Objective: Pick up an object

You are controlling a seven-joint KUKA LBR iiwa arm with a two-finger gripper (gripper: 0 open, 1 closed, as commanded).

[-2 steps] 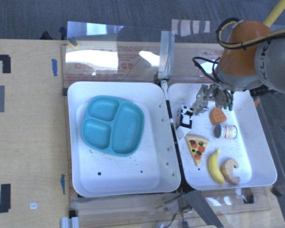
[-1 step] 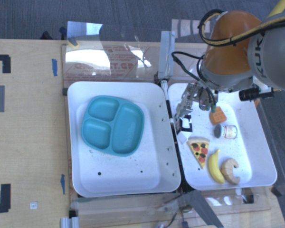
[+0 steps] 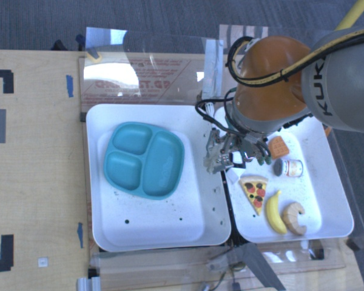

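Bench with two shallow white bins side by side: the left white plastic bin (image 3: 109,223) holds a turquoise three-compartment plastic plate (image 3: 144,160), lying flat toward its upper middle. The grey arm with the orange band (image 3: 273,80) reaches in from the right, and its metal two-finger gripper (image 3: 221,156) hangs over the divide between the bins, at the right bin's upper left corner; whether it grips anything cannot be told. In the right white plastic bin (image 3: 333,217) lie a toy pizza slice (image 3: 254,191), a yellow toy banana (image 3: 274,211) just beside a tan croissant-shaped toy (image 3: 295,218), a small orange block (image 3: 279,146) and a small can on its side (image 3: 289,168).
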